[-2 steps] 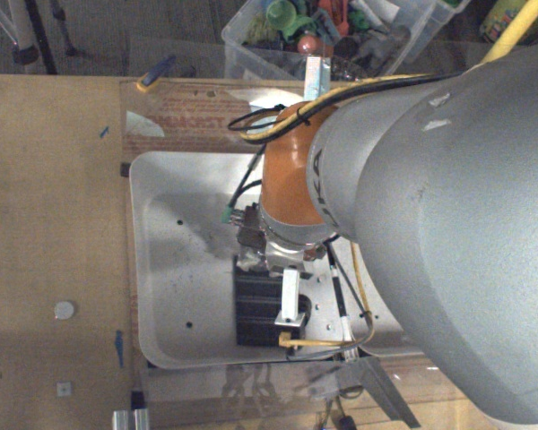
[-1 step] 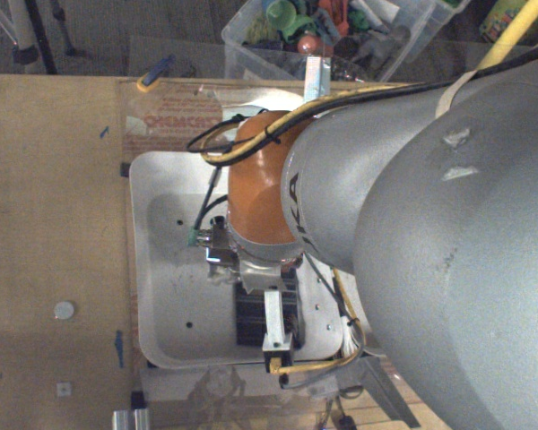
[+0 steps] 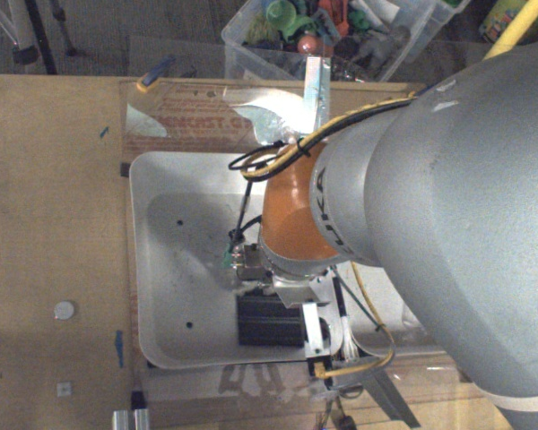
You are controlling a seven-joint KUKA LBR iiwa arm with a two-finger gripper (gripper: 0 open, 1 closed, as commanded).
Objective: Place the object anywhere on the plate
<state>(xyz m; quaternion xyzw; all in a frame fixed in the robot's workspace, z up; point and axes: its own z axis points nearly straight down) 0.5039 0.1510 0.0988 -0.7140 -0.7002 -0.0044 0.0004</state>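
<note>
Grey arm in from right of frame, filling most of that side. Orange band over centre of white bin. Claw over bin floor, just left of centre. Claw state: cannot tell, grip end tucked under wrist. Place of object: cannot tell. Two dark specks on bare bin floor at left. On desk, small grey disc at lower left. Cardboard sheet behind bin. Clear tub of coloured toys at upper centre.

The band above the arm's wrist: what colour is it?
The band is orange; the camera view shows it best.
</note>
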